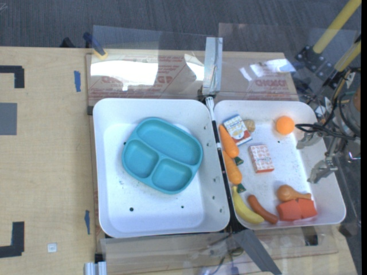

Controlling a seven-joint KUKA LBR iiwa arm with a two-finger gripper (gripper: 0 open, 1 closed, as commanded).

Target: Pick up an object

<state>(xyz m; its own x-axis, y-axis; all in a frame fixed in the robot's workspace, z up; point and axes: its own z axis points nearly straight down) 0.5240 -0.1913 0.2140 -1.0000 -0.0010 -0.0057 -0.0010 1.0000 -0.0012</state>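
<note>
Two white bins sit side by side. Nearest in the right bin (pixel 331 211) lie a banana (pixel 243 207) and red block (pixel 296 209); farther back, an orange ball (pixel 284 125). Gripper (pixel 323 171) fingers stand apart, holding nothing.

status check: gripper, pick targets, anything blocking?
Gripper at right bin's right edge, holding nothing. Orange ball, carton, banana untouched. No obstruction visible.

Robotics lab, taped bench (pixel 40 153), white bins (pixel 109 211), acrylic guards (pixel 149 62)
</note>
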